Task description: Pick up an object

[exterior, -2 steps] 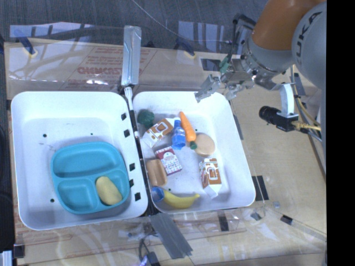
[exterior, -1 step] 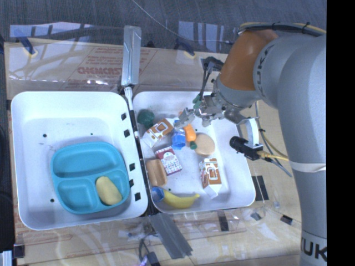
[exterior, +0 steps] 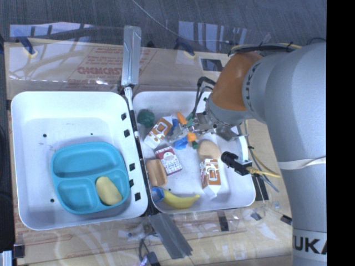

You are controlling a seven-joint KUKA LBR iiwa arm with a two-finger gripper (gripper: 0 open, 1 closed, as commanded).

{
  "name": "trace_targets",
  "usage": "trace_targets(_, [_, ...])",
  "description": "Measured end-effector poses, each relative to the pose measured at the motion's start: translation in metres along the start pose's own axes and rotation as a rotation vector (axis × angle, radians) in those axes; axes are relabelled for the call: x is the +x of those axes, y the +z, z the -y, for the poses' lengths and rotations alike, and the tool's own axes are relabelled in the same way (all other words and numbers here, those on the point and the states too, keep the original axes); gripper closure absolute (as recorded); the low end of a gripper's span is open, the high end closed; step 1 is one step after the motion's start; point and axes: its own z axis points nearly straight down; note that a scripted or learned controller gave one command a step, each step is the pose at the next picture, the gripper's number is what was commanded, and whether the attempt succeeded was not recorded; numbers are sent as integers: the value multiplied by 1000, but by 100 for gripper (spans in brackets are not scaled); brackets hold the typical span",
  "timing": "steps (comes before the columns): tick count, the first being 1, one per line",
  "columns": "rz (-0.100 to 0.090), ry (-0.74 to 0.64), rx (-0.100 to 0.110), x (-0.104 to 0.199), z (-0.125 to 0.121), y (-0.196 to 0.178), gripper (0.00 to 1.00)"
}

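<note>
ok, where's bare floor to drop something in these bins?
Left bin: open floor along the back and left, above and beside the blue tray. The tray's top compartment is bare; a yellow fruit sits in its lower right one. Right bin: crowded, with the banana, packets and gripper inside.

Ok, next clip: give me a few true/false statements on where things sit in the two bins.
1. The blue tray lies in the left bin. True.
2. A yellow lemon-like item rests in the tray. True.
3. The banana lies in the left bin. False: it is in the right bin, near its front edge.
4. The arm reaches over the left bin. False: it is over the right bin.
5. A dark green ball sits in the right bin. True.
</note>
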Motion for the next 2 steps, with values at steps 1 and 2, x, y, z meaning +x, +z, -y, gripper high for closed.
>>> trace_targets(1, [-1,-3,4,0,1,-10,100])
trace_targets(2, [1,139,-7,18,-37,-92,100])
